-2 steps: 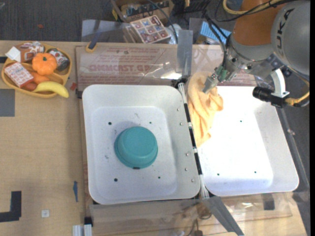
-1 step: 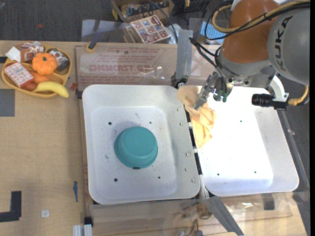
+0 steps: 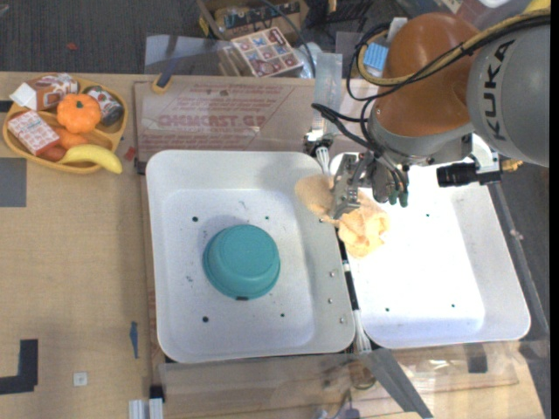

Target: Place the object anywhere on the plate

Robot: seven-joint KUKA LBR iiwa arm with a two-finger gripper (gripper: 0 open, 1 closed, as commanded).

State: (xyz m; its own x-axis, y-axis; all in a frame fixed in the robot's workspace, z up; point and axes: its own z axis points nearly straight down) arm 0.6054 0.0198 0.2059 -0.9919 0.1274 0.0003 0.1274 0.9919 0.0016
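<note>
One pale yellow object (image 3: 354,216) is being gripped between the shut fingers of the one gripper (image 3: 343,197), above the seam between two white bins (image 3: 175,321); one teal plate (image 3: 242,260) is being left in the left bin.

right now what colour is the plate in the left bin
Teal, a solid blue-green; the plate shows plainly in the camera view.

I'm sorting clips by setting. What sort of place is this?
Probably a robotics lab bench: a KUKA arm reaches over two white bins, with a teal plate, a bowl of toy food and cardboard boxes around.
</note>
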